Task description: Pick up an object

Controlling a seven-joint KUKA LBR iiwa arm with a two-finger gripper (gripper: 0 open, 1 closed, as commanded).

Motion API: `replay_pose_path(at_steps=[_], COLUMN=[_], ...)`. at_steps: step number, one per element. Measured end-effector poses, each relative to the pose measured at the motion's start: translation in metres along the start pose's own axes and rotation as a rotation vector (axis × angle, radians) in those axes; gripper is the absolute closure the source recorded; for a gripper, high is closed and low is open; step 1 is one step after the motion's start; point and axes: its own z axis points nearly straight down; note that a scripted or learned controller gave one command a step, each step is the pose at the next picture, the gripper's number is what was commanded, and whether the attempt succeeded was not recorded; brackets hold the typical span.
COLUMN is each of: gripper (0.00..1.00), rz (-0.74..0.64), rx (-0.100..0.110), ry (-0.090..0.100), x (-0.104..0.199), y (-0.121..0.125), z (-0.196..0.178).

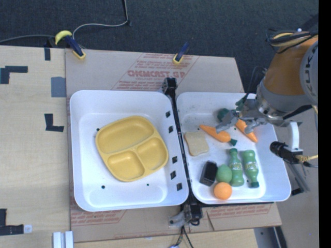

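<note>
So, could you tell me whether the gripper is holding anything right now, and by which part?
It cannot be told. The gripper sits low over the right bin, close to two carrots, but the view does not show either one between its fingers.

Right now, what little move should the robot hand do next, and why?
Probably dip straight down a little. The gripper hangs in the right bin beside two carrots, with nothing seen between its fingers, so the nearest carrot looks easiest to grab.

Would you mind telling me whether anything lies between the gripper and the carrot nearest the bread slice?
Nothing visible does. The gripper hovers at the right bin's upper right, and that carrot lies just below-left of it, uncovered. A second carrot lies beside the gripper.
</note>
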Motion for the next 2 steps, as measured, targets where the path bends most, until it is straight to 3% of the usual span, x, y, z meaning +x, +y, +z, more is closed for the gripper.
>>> replay_pose_path(at_steps=[1, 2], gripper=[0.0, 1.0], rz=[-0.001, -0.001], rx=[-0.008, -0.008], ry=[-0.002, -0.004], x=[-0.013, -0.014], y=[0.054, 0.054], z=[0.115, 0.105])
